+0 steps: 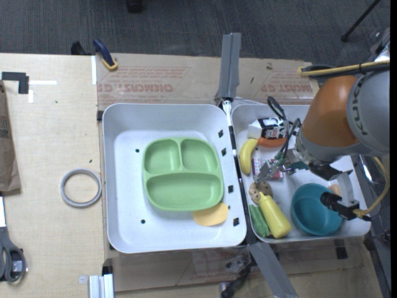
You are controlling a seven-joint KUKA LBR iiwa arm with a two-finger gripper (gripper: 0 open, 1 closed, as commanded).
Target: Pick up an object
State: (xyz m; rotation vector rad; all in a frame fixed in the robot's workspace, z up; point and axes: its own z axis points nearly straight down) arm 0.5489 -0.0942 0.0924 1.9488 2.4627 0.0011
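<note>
The right bin (291,236) holds a jumble of objects. A banana (247,155) lies at its left wall. A yellow bottle (273,214) and a green item (258,221) lie toward the front, and a teal bowl (316,209) sits at the front right. A small white and black box (265,129) and an orange item (271,142) lie at the back. My gripper (268,169) hangs low over the bin's middle, just right of the banana and above a brown spotted piece (255,193). Nothing is visibly held in it.
The left bin (118,185) carries a green divided plate (183,174) with a yellow-orange disc (211,215) at its front edge. A grey ring (81,187) lies on the bench at the left. The arm's orange band (329,113) covers the right bin's back right.
</note>
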